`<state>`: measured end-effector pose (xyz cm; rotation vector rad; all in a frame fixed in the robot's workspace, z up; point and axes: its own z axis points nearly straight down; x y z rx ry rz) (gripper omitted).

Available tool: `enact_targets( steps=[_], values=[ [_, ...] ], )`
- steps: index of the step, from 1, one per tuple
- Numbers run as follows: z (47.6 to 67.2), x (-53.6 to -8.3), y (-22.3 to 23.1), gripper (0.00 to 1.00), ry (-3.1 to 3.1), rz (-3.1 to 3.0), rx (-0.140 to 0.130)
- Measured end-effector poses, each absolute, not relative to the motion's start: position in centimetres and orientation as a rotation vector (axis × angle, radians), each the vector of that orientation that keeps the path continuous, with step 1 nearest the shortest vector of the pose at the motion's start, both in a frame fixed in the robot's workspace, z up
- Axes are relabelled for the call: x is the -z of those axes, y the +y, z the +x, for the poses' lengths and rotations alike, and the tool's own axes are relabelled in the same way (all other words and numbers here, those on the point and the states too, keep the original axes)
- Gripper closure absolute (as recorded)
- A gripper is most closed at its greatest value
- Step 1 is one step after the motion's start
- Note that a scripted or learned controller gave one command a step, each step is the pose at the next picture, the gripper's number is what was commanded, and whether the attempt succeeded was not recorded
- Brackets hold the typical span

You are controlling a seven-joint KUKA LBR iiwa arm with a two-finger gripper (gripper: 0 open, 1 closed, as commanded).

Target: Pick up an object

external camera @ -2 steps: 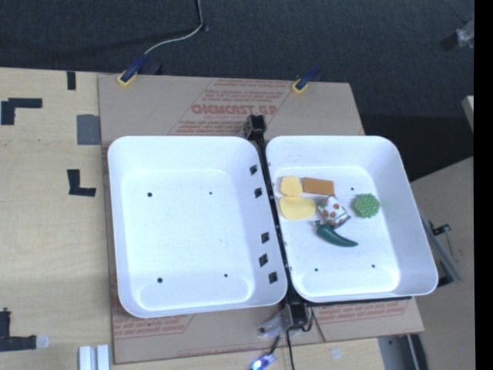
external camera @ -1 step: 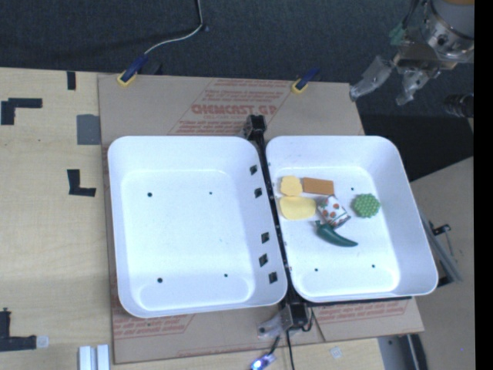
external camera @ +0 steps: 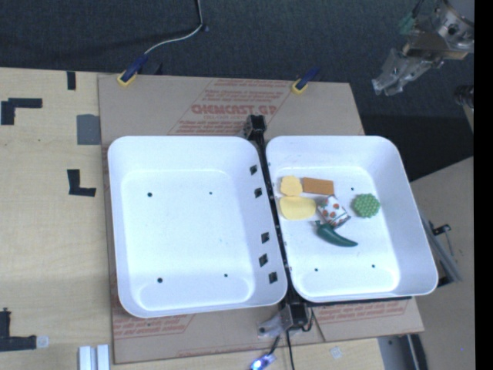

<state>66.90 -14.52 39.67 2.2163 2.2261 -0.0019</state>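
The right bin (external camera: 385,276) holds several small items near its left-centre: a yellow round piece (external camera: 290,186), an orange-brown block (external camera: 317,186), a pale yellow block (external camera: 296,208), a small white and red piece (external camera: 332,210), a dark green pepper shape (external camera: 336,236) and a green knobbly ball (external camera: 366,205). My gripper (external camera: 393,78) hangs high at the upper right, well above and behind the right bin, apart from every item. Nothing shows between its fingers.
The left bin (external camera: 127,230) sits beside the right one on a cardboard sheet (external camera: 231,106). Black clips (external camera: 265,237) run along the seam between the bins. A cable (external camera: 185,29) trails over the dark floor at the back.
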Motion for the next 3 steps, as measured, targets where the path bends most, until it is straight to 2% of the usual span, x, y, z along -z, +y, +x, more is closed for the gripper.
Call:
enact_targets(
  steps=[1,2,3],
  values=[
    [66.8,-50.5,-19.0,1.00,2.210,2.215,-0.006],
    [62.8,-53.8,-22.6,1.00,2.216,2.221,0.000],
    [63.0,-53.5,-22.4,0.00,2.221,2.220,0.001]
  ],
)
